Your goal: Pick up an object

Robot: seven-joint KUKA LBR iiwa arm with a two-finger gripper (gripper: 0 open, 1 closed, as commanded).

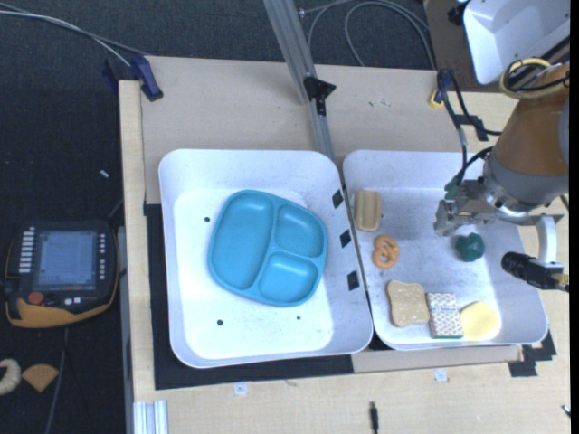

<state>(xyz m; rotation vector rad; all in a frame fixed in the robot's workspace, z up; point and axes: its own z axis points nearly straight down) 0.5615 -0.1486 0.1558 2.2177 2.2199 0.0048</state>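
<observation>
My gripper (pixel 455 219) hangs over the right bin (pixel 407 174), reaching in from the right. Just below and to its right a dark green round object (pixel 469 247) lies on the bin floor, close to the fingertips but not between them. Further left in the same bin lie a tan bread roll (pixel 367 211) and an orange pretzel (pixel 385 252). Along the bin's front edge sit a slice of toast (pixel 408 303), a patterned cracker (pixel 444 316) and a yellow round piece (pixel 479 320).
The left bin (pixel 181 269) holds a blue divided plate (pixel 268 246). A metal pole (pixel 294 39) slants down to the gap between the bins. A black clamp part (pixel 532 270) juts over the right bin's right rim. A tablet pendant (pixel 61 269) lies off the bench at left.
</observation>
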